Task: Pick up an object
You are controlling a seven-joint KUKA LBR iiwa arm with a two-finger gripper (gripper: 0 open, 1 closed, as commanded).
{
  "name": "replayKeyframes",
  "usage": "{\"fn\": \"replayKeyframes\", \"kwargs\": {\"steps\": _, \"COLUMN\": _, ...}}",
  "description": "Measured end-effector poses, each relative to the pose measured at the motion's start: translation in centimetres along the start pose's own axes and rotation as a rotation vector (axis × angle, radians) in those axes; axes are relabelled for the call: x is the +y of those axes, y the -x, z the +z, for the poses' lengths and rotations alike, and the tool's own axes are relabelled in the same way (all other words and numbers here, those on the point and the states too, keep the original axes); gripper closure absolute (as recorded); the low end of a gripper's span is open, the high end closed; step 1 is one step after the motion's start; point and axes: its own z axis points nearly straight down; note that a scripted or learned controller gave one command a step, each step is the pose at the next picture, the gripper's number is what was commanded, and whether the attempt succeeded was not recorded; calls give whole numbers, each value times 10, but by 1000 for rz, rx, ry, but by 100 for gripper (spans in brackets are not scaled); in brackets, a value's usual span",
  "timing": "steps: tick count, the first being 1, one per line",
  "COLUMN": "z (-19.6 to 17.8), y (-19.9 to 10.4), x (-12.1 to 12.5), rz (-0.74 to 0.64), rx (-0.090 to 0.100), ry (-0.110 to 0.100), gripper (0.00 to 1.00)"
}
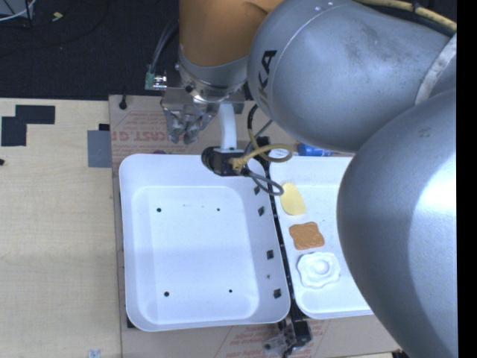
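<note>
Presently, the gripper is seen at upper centre, nothing held, fingers seemingly narrow. 3 candidate objects are lodged in the right bin, presumably awaiting pickup.

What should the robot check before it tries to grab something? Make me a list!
1. Things to grab are in the right bin: yellow piece, brown piece, white piece. Ok.
2. Claw is over a thing: it hangs past the far rim of the left bin, away from all three. Not ok.
3. Claw carries nothing: nothing seen between its fingers. Ok.
4. Claw open enough: cannot tell.
5. Pieces lie apart from each other: ok.
</note>
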Motion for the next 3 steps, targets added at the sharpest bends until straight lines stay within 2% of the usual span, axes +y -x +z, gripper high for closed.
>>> {"fn": "replayKeyframes", "kwargs": {"steps": 1, "z": 4, "y": -1, "x": -1, "rz": -2, "rx": -2, "ry": -5, "gripper": 0}}
{"fn": "replayKeyframes", "kwargs": {"steps": 2, "z": -6, "y": -1, "x": -1, "rz": -6, "rx": -2, "ry": -7, "gripper": 100}}
{"fn": "replayKeyframes", "kwargs": {"steps": 3, "z": -6, "y": -2, "x": -1, "rz": -8, "rx": -2, "ry": -8, "gripper": 0}}
